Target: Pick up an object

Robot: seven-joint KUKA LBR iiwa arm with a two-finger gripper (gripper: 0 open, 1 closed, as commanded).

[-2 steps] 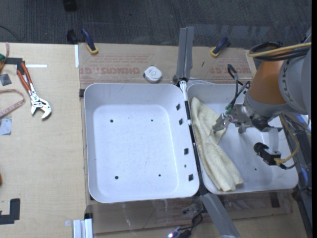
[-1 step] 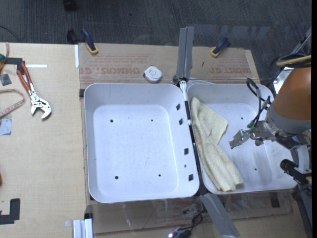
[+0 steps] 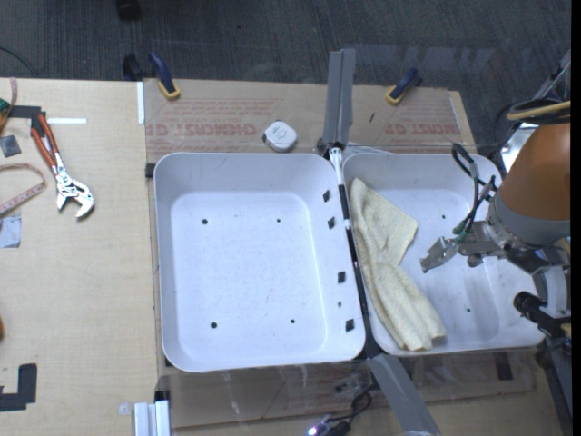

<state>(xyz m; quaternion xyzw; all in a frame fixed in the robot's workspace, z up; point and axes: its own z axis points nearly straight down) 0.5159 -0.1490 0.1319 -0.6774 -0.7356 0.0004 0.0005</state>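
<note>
Cream towel (image 3: 390, 271) beside gripper (image 3: 436, 254)

One fixed overhead camera — slanted down over both bins (image 3: 245, 175) — bench-wide view.

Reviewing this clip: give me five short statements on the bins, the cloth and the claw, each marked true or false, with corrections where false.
1. The cream towel lies in the right bin. True.
2. The towel lies along the bin's left side. True.
3. The claw grips the towel. False: it sits beside the towel, nothing between its fingers.
4. The wrench lies in the left bin. False: it lies on the bench, left of both bins.
5. The claw is at the left bin. False: it is at the right bin.
</note>
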